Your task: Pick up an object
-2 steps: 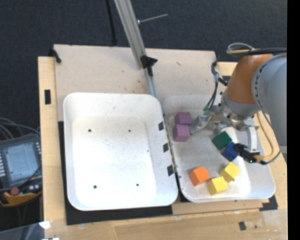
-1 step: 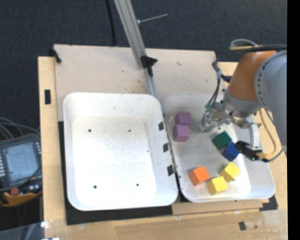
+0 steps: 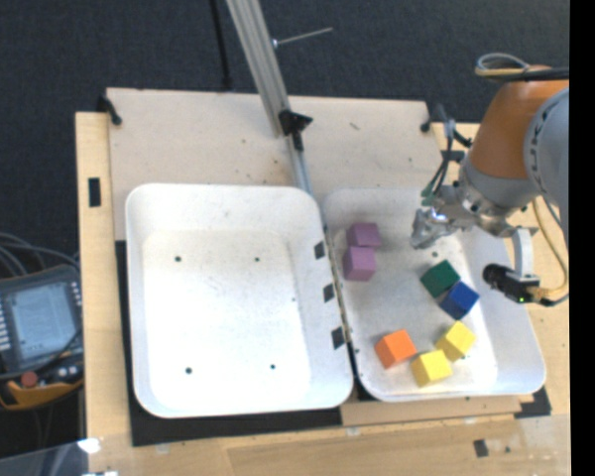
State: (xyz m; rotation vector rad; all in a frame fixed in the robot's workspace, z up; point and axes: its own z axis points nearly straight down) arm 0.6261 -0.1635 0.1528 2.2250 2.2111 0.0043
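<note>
Fingers (image 3: 428,228): upper part of right bin (image 3: 521,360), we cannot tell their spread, nothing seen held | Target: green cube (image 3: 438,278) just below fingers in frame, touching blue cube (image 3: 460,298) at its lower right | Judgement: we expect a short move down-frame onto green cube | Risk: blue neighbour crowds one side.

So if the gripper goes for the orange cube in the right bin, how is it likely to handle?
The orange cube looks rigid with flat faces, so it should sit stably between fingers and slide rather than roll if pushed. It seems small and probably light. It lies apart from the nearest yellow cube, so a grasp would likely have room, though the bin's left wall is close.
</note>
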